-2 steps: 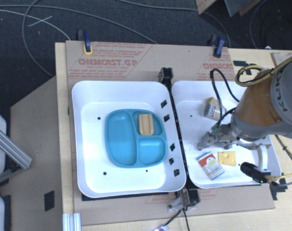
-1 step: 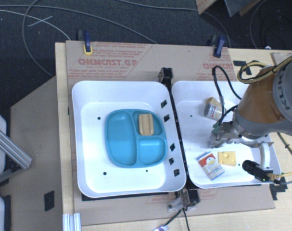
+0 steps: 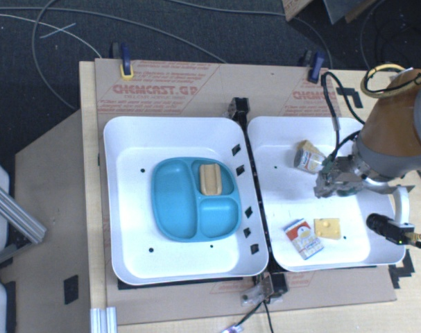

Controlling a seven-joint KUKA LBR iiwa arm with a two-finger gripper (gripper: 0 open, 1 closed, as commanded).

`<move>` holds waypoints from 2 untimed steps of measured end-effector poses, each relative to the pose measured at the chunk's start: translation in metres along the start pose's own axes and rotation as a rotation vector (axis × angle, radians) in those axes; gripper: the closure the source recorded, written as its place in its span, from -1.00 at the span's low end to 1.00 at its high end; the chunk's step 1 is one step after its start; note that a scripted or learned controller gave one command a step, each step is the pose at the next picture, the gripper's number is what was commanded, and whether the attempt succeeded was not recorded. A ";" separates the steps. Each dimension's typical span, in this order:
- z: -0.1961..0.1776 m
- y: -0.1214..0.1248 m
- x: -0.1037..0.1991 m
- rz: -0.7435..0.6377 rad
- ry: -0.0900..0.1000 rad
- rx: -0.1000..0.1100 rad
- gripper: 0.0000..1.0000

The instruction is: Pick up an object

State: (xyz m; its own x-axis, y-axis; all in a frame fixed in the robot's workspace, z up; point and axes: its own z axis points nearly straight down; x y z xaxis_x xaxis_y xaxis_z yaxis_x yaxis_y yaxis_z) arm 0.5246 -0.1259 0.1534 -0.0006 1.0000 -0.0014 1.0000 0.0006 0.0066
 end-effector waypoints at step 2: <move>-0.118 0.003 0.001 -0.001 0.000 -0.001 1.00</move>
State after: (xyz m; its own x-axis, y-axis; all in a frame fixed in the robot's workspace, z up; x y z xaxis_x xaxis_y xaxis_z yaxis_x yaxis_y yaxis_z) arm 0.5269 -0.1246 0.2716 -0.0014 1.0000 -0.0015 1.0000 0.0014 0.0073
